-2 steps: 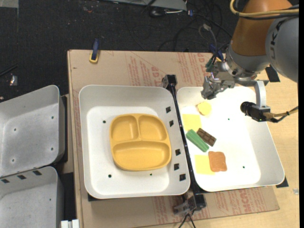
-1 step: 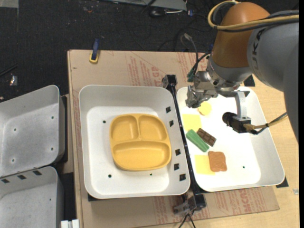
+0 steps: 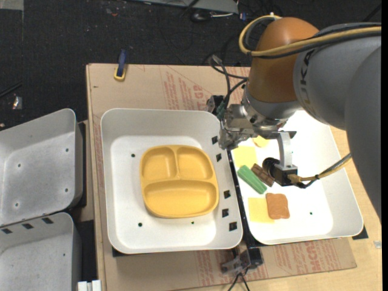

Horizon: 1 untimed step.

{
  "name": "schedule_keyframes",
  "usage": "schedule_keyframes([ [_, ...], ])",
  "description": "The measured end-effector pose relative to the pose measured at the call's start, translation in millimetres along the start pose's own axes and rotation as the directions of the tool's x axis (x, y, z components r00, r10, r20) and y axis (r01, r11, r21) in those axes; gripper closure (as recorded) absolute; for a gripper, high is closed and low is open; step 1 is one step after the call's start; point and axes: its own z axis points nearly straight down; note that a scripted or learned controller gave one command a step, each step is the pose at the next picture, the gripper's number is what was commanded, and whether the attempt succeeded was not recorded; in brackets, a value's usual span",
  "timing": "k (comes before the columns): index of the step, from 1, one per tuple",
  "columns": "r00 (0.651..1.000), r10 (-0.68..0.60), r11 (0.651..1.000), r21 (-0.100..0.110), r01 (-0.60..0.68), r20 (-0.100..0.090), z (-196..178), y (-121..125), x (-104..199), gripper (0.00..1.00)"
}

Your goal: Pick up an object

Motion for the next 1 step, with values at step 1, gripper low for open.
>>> schedule_keyframes([
  [1, 1.000, -0.001, 1.000, -0.002, 0.001, -0.001, 2.3, -7.8, 46.8, 1.00],
])
